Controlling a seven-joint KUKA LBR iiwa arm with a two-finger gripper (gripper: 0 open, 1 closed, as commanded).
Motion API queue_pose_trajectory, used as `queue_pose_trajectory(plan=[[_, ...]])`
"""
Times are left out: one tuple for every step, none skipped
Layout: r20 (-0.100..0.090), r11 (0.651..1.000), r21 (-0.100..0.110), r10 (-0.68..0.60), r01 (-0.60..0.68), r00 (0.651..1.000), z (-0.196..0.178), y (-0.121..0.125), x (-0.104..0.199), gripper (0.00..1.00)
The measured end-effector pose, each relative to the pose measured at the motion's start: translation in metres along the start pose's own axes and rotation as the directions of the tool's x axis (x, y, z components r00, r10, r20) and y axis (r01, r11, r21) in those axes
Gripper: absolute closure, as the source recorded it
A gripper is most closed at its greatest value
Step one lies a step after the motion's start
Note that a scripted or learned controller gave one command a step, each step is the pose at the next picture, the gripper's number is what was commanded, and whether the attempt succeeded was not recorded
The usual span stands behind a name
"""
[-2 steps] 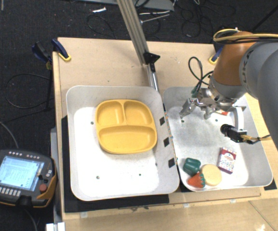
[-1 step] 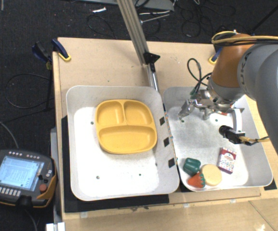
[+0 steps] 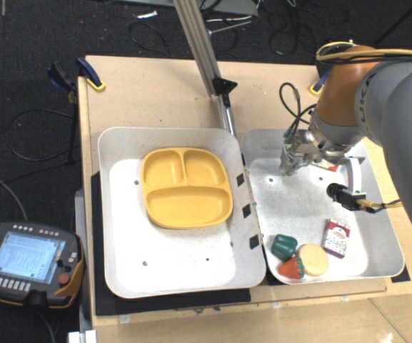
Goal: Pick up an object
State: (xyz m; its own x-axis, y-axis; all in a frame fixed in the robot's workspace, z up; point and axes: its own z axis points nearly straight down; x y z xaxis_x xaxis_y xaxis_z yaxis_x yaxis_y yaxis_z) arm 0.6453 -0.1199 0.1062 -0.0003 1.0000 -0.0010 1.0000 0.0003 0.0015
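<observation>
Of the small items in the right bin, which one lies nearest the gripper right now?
The small red-and-white carton. It lies apart from the cluster of green, red and pale yellow pieces, closer to the gripper.

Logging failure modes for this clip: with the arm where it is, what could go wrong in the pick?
The end effector sits over bare floor of the right bin, far from the objects, so closing here likely grabs nothing. The green piece, red piece and yellow round piece crowd the near corner; a grasp there may catch two or hit the wall.
</observation>
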Motion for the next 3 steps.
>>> queue_pose_trajectory(plan=[[0.0, 1.0, -0.005, 0.0, 0.0, 1.0, -0.044, 0.005, -0.004, 1.0], [0.0, 1.0, -0.006, -0.002, 0.002, 1.0, -0.102, 0.016, -0.003, 1.0], [-0.001, 1.0, -0.003, -0.002, 0.002, 1.0, -0.12, 0.017, -0.003, 1.0]])
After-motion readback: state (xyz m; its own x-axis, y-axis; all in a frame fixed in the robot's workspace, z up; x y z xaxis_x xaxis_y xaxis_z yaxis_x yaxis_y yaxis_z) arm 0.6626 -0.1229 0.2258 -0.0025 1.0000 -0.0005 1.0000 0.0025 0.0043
